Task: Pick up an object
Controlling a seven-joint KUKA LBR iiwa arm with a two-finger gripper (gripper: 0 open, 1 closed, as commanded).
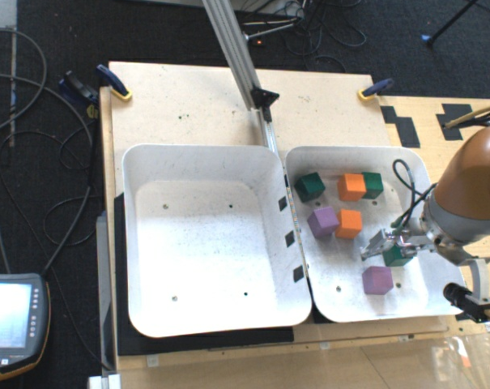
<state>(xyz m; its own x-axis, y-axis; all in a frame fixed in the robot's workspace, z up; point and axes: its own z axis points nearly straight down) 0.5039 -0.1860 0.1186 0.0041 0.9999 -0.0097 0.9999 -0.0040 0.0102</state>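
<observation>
Six cubes in the right bin, tool down on a green one

Leftmost on the table (188,96) sits the left bin (139,217), with nothing to pick in it. Next comes the right bin (334,310), holding a dark green cube (310,186), a purple cube (323,220), two orange cubes (351,186) (349,223), another green cube (373,184) touching the upper orange one, and a second purple cube (377,279) nearer the front. Furthest right, the tool (388,250) is low in the bin with a small green block (398,254) at its fingers. The block appears to be between them, so I judge the tool closed on it, though the grip looks shallow.

The risk, as I see it: the block seems caught near the fingertips, so it could twist out or drop on the lift. The front purple cube lies just beside and might be nudged.

The arm reaches in from the right, wrist bent down over the bin's right half, cable looping above it.
</observation>
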